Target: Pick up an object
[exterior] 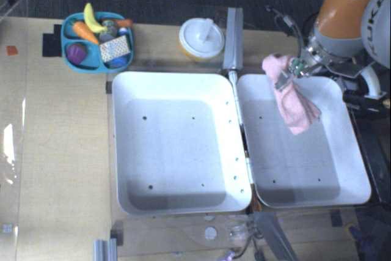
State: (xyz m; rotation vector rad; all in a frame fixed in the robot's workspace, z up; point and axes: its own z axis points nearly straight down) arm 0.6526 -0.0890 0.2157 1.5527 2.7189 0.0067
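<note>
A pink cloth hangs over the back part of the right bin, its upper end bunched up near the bin's far rim. My gripper is at the cloth's upper part, fingers shut on a fold of it. The cloth's lower end droops down toward the bin floor. The arm's orange band is at the top right.
The left bin lies beside the right one. Behind the bins stand a blue tray of toy food at the far left and a white lidded bowl near the middle. A grey divider post rises between the bins.
</note>
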